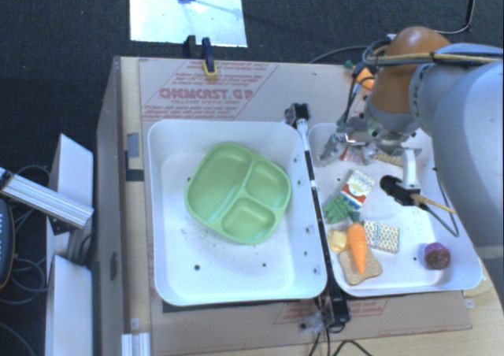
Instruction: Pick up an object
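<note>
- Well, the grey arm leans in over the right bin; its gripper hangs above the bin's far end, and whether it is spread or closed, I cannot tell.
- The left bin carries a green divided plate.
- In the right bin lie a toy carrot on a cracker, a small carton, a patterned packet and a purple ball.
</note>
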Controlling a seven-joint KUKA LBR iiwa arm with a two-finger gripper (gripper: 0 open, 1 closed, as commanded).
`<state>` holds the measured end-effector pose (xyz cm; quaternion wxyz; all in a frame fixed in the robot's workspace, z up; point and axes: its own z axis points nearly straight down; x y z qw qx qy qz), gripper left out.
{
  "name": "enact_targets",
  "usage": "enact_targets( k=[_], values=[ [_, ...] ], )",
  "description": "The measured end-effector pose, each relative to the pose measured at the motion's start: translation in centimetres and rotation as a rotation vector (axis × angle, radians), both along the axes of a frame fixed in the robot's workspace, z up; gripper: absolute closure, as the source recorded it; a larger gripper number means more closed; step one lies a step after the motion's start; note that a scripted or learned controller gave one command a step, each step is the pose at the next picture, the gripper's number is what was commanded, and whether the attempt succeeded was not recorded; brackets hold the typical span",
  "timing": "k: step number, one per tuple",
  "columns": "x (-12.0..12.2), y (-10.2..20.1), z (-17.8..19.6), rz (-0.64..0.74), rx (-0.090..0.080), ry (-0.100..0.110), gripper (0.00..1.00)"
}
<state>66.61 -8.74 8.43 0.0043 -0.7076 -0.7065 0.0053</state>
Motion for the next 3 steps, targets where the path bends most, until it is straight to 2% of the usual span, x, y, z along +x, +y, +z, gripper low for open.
enact_targets(
  k=[3],
  values=[
    [0.00, -0.03, 0.00, 0.001, 0.001, 0.000, 0.00]
  ],
)
